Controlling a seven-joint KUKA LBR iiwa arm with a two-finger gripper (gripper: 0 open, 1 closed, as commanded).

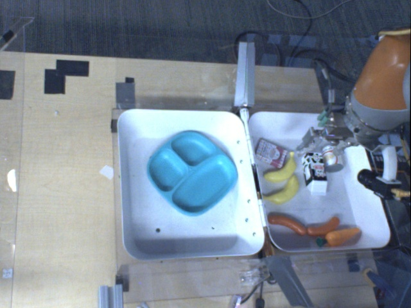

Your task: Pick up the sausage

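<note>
The left bin (128, 191) holds a blue divided plate (192, 172), near its middle. The right bin (369, 197) holds the sausage (287, 223), lying along the near edge, with a carrot (341, 236) and a small red-orange piece (324, 227) just beside it. Two bananas (282, 181) lie near the centre divider, a small packet (270, 151) behind them. The gripper (324, 151) hovers over a black-and-white carton (314, 171); how wide it stands, and whether it grips anything, cannot be told.

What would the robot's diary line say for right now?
task: pick up sausage | sausage: lying in right bin, near front edge, not held | gripper: above bin's back part
</note>
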